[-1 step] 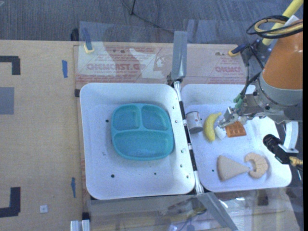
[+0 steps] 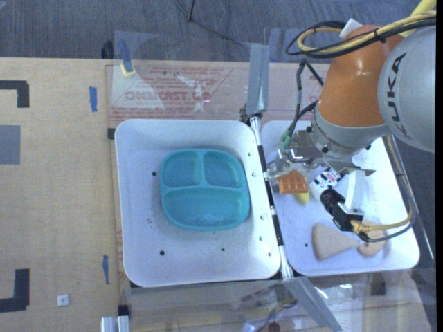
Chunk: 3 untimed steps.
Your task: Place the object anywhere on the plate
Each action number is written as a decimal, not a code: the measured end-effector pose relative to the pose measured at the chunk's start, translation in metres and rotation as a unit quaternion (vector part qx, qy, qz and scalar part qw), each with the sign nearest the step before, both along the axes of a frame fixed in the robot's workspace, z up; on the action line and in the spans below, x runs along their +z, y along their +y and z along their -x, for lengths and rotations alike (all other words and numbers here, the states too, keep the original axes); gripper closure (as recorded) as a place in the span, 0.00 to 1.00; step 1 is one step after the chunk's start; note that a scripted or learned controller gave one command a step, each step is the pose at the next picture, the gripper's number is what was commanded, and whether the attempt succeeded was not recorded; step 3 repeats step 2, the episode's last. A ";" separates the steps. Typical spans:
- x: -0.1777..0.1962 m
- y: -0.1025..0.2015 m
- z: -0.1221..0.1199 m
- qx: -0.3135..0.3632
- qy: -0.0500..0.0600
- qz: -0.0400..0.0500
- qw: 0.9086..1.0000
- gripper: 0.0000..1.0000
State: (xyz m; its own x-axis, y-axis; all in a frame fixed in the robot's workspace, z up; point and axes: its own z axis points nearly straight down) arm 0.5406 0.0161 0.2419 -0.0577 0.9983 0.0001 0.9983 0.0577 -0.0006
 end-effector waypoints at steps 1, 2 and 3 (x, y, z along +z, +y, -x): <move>-0.026 0.107 -0.018 -0.029 -0.001 0.000 1.000 1.00; -0.026 0.107 -0.018 -0.029 -0.001 0.000 1.000 0.00; -0.026 0.107 -0.018 -0.029 -0.001 0.000 1.000 0.00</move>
